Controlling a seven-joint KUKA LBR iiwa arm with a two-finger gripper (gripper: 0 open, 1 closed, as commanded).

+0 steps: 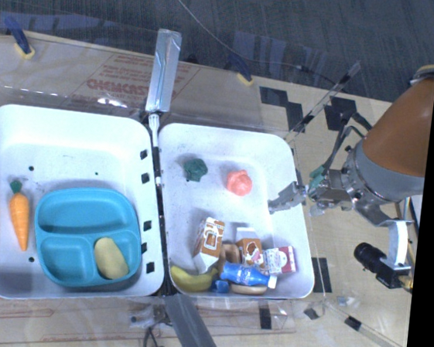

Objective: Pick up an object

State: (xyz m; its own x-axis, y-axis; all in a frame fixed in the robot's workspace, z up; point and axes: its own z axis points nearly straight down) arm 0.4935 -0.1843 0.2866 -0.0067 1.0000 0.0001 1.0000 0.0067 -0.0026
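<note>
The right bin holds a green broccoli piece and a pink-red fruit towards its back. Along its front lie a banana, a blue bottle, a small carton and two snack packets. My gripper hangs over the right rim of this bin, to the right of the pink-red fruit and above the carton. It touches none of the objects. Nothing shows in its grasp.
The left bin holds a carrot at its left side and a blue divided tray with a potato in it. A metal clamp stands behind the wall between the bins.
</note>
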